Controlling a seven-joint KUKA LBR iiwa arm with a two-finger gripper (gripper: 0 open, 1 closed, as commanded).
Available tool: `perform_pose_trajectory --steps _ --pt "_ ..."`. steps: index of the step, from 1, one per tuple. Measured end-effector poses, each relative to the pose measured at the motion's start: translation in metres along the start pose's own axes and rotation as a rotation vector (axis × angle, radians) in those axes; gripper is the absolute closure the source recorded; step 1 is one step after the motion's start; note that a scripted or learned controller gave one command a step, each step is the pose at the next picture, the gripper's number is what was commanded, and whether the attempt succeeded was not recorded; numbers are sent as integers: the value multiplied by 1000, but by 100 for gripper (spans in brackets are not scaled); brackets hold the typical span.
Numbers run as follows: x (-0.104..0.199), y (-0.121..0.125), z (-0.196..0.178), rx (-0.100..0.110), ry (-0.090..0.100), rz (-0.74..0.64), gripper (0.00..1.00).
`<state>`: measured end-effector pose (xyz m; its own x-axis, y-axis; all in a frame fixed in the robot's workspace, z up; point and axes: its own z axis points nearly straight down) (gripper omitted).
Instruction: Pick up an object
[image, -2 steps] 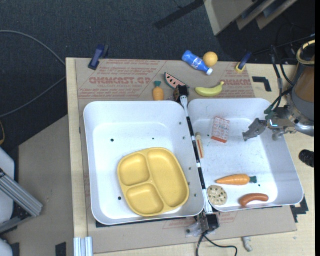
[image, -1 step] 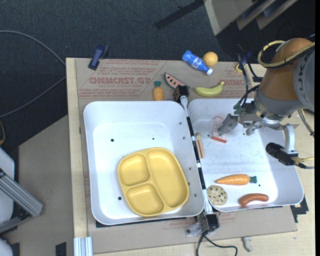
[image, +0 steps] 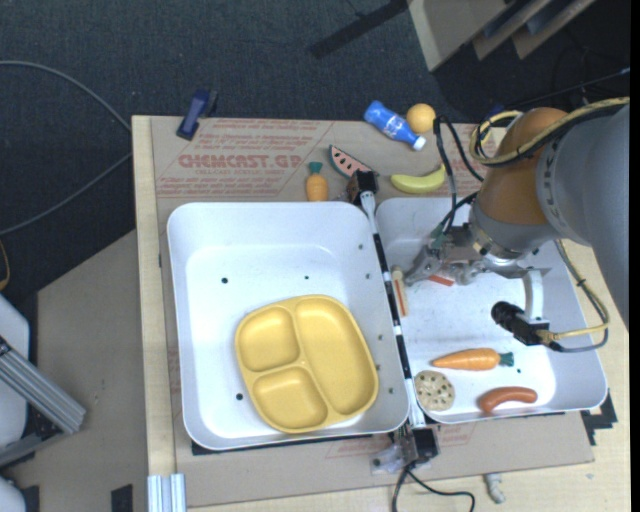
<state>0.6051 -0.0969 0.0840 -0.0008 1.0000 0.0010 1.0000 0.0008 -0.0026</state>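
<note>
Looking down at the right bin, I see my gripper low over its upper-left part, near the divider between the bins, and I cannot tell how it is set. Nothing I can make out sits in it. A small orange-red piece lies just beside it, too small to identify. The things I could pick lie toward the near end of this bin, apart from the gripper: a carrot in the middle, below it a round cookie by the divider, and a sausage to the cookie's right. In the left bin rests a yellow divided plate. On the bench beyond the bins I see a banana, a blue bottle, an orange ball, a watermelon slice and a small carrot-like toy.
</note>
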Motion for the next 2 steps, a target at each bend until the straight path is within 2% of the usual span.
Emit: perform_pose_trajectory --steps 1,2 --pt "-14 26 -1 -4 -2 0 0" --pt "-14 26 -11 -6 -3 -1 100"
